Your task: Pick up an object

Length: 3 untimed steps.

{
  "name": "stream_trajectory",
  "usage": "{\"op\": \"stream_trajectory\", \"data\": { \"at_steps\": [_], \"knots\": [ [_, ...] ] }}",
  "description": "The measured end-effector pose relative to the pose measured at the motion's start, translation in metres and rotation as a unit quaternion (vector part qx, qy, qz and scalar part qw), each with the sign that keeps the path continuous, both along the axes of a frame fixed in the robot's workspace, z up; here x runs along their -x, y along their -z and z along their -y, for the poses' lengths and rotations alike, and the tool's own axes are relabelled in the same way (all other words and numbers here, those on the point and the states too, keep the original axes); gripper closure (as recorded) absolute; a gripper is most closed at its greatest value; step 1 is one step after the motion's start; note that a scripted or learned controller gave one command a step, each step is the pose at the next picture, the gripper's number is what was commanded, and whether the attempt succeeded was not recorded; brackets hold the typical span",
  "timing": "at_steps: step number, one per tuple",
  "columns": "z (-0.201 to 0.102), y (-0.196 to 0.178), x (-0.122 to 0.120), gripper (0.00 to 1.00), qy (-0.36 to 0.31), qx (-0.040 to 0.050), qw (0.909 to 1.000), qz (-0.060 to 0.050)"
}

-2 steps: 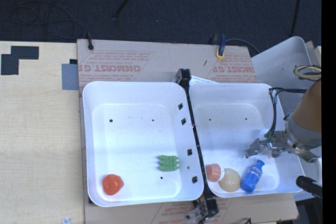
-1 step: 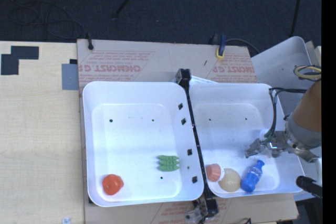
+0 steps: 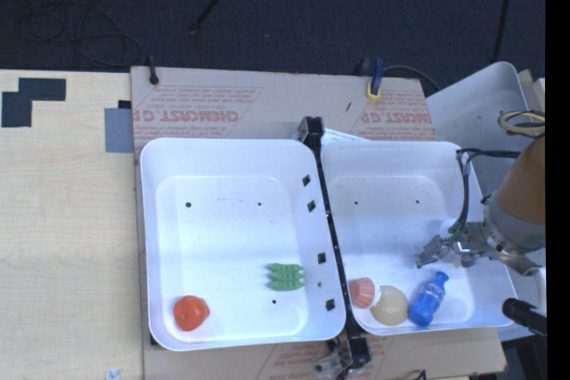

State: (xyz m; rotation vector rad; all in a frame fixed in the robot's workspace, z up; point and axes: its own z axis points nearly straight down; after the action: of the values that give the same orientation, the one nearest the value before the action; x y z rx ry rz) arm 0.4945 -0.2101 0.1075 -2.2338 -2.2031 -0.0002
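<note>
My gripper [image 3: 450, 252] hangs low over the right bin [image 3: 392, 182], near its right wall, with the fingers spread open and nothing between them. Just below it lies a blue bottle [image 3: 428, 299], tilted, at the bin's front edge. To the bottle's left rest a cream round object [image 3: 389, 305] and a pink object [image 3: 362, 291], side by side. In the left bin [image 3: 223, 182] a green ridged item [image 3: 286, 276] lies near the divider, and an orange-red ball [image 3: 191, 312] sits in the front left corner.
A black divider [image 3: 321, 218] with clips runs between the two bins. The bins stand on a cardboard sheet [image 3: 267, 107] on a wooden bench. A cable [image 3: 463, 182] loops down by the arm at the right bin's far right.
</note>
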Motion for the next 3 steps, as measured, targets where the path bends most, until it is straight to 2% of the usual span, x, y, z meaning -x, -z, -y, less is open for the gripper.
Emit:
{"op": "stream_trajectory", "data": {
  "at_steps": [3],
  "knots": [
    [0.0, 0.0, 0.0, 0.0, 0.0, 0.0, 1.0, 0.0]
  ]
}}
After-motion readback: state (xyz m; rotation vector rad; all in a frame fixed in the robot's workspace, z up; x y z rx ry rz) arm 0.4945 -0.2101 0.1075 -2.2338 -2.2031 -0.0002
